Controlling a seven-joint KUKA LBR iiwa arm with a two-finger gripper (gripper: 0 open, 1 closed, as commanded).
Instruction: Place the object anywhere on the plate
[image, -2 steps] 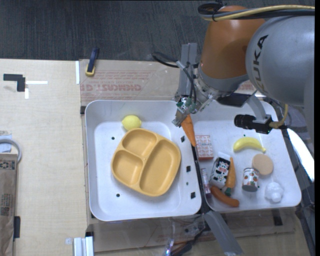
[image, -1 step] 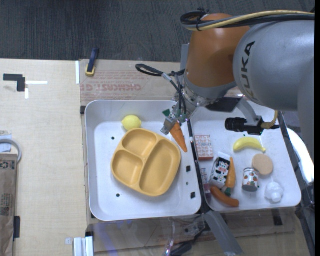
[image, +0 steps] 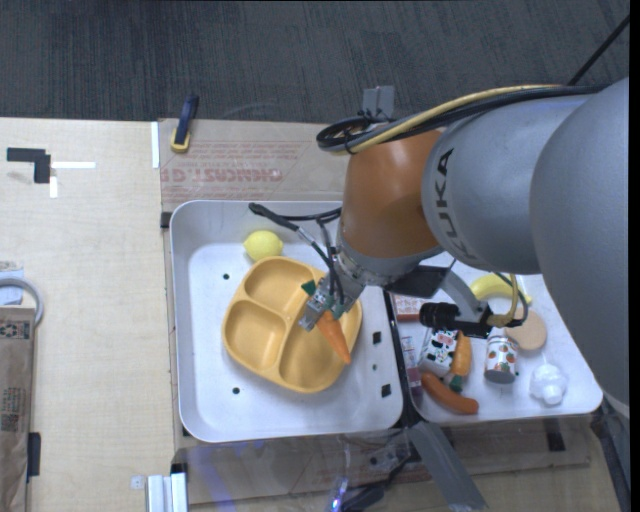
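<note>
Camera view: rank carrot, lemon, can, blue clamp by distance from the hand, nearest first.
1. Carrot: at the hand, over the yellow plate.
2. Lemon: left bin, beyond the plate.
3. Can: right bin.
4. Blue clamp: far bench edge, upper left.

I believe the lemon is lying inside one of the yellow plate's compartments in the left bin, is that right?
Not quite: in the camera view the lemon lies on the floor of the left bin, just beyond the rim of the yellow plate, not inside a compartment.
</note>
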